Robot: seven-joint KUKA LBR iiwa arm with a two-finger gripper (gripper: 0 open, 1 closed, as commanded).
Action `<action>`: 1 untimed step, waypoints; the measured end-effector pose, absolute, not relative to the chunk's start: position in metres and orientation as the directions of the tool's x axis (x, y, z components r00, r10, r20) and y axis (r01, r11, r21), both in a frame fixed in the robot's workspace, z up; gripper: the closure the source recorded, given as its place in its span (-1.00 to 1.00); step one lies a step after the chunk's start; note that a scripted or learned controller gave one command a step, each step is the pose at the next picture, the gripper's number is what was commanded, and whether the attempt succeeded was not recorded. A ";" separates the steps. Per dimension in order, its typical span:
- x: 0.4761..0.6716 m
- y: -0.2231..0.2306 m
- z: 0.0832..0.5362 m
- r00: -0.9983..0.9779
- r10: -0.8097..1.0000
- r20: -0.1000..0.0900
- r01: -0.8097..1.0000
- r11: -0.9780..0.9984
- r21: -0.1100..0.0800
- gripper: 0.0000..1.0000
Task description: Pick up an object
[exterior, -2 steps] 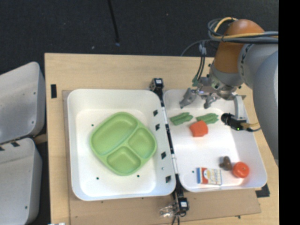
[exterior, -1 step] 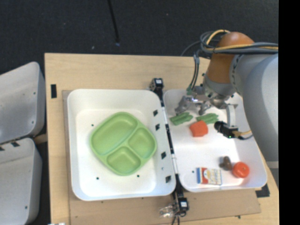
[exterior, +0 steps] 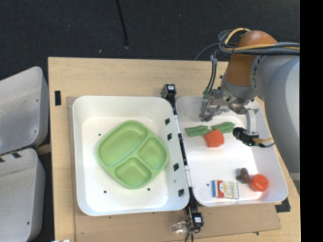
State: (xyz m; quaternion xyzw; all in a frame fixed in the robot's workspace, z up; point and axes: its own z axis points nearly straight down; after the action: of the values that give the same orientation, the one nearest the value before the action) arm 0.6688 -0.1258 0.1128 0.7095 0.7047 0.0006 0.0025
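Overhead, the gripper [exterior: 209, 114] is seen above the green strip [exterior: 209, 130]. Finger state cannot be told. An orange block [exterior: 214, 138] lies alongside.

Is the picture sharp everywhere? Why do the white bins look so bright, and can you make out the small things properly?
Camera view: soft all over; the right bin and left bin glare almost white, shadows faint. The green divided plate reads clearly; the small brown object and gripper are too blurred for detail.

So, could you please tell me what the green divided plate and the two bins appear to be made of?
Green divided plate: likely moulded plastic, matte, with a uniform colour and soft rounded compartments. Bins: probably thin plastic, smooth white, with rounded corners and a slight sheen.
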 end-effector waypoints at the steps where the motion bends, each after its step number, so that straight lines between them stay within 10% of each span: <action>1: 0.665 -0.130 0.158 0.005 1.000 -0.002 1.000 -0.005 0.005 1.00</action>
State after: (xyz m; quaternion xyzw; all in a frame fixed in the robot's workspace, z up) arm 0.6655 -0.1301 0.1578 0.7087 0.7055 0.0011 0.0022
